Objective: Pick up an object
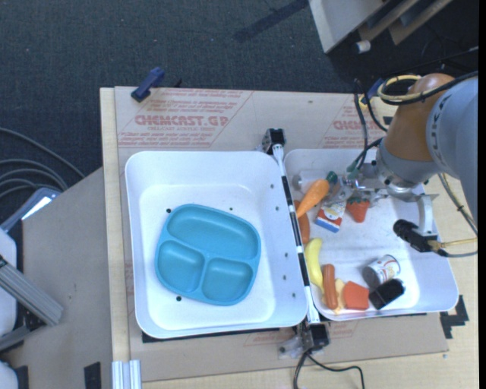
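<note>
— What does the floor (114,38) look like?

— It is a dark carpet, grey-blue and finely flecked, running across the far side and down the left.

— And the bench?

— A pale board (205,114) covers it, with red lettering printed on its far part. A small blue clip (146,83) sits at its far left corner.

— Anything on the left?

— Grey cables (30,163) curve over the carpet there, and a grey metal bar (30,292) lies at a slant nearer in, beside a lower tan surface.

— On the far right?

— A light-coloured piece of furniture (372,19) with wooden edges, standing over deep shadow.

— How is the light?

— Even and soft, with only faint shadows.
</note>
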`<state>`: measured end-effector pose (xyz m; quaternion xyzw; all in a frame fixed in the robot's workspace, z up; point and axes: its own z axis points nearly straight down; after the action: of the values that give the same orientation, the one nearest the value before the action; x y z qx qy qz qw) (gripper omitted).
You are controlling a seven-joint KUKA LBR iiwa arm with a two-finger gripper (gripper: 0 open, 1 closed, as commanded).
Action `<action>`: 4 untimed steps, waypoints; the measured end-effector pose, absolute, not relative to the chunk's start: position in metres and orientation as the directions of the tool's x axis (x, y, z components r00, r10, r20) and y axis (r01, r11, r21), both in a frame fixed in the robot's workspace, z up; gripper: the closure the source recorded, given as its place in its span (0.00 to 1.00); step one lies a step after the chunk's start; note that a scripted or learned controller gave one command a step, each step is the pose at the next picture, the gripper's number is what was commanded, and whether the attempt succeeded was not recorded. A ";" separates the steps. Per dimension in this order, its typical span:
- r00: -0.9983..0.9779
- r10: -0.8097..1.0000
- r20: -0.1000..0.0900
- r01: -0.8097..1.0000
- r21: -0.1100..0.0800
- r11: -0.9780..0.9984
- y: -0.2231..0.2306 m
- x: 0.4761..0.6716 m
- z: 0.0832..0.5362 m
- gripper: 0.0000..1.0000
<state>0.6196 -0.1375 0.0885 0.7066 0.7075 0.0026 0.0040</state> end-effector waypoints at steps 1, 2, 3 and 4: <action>-0.003 1.000 -0.001 1.000 0.010 0.003 -0.136 0.621 0.098 1.00; -0.003 1.000 -0.001 1.000 0.010 0.003 -0.136 0.621 0.098 0.00; 0.001 1.000 -0.002 1.000 0.011 -0.001 -0.132 0.584 0.089 0.00; 0.009 1.000 0.008 0.999 -0.046 -0.009 -0.131 0.649 0.081 0.00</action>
<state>0.6491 -0.1307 0.0807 0.7101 0.7037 -0.0134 -0.0191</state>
